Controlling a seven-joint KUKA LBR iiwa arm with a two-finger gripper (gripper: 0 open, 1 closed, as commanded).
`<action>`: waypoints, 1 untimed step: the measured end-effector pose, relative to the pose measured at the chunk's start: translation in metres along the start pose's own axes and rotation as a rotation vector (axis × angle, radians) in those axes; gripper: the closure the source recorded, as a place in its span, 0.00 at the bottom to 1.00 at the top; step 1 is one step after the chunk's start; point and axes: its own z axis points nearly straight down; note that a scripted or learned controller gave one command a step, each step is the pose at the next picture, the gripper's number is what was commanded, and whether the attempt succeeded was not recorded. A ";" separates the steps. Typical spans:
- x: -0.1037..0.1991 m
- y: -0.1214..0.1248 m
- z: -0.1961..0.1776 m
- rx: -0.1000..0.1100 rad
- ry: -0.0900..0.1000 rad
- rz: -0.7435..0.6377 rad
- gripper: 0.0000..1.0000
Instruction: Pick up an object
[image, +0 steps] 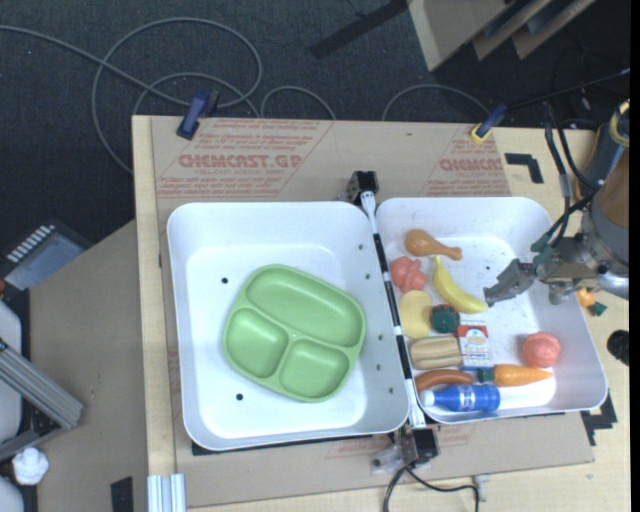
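The left bin (190, 240) holds a green divided plate (292, 332), lying well apart from everything the gripper could reach just now. Taking the banana (455, 287) in the right bin (520, 212) as the landmark: a chicken drumstick (432, 244) lies just above it, a pink round piece (407, 273) and a pale yellow piece (415, 313) sit to its left, a dark green lump (445, 320) just below its lower end, and further below come a bread roll (435, 351), a small red-and-white carton (474, 343), a sausage (440, 379), a carrot (520, 376) and a blue bottle (465, 399); a red-orange ball (541, 349) rests down and to the right. The banana runs from upper left to lower right, slightly curved. The gripper (500, 287) hangs just to the banana's right, its dark fingers pointing left toward the lower tip, close beside it but apparently not touching. Nothing shows between the fingers; whether the jaws stand spread or closed I cannot tell from this slant. By my judgement the banana is the nearest candidate, lying leftward of the jaws, so a grasp would need a short shift left and closure across its narrow width.
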 end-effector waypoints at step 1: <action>0.027 0.052 0.180 -0.002 -0.001 0.000 0.00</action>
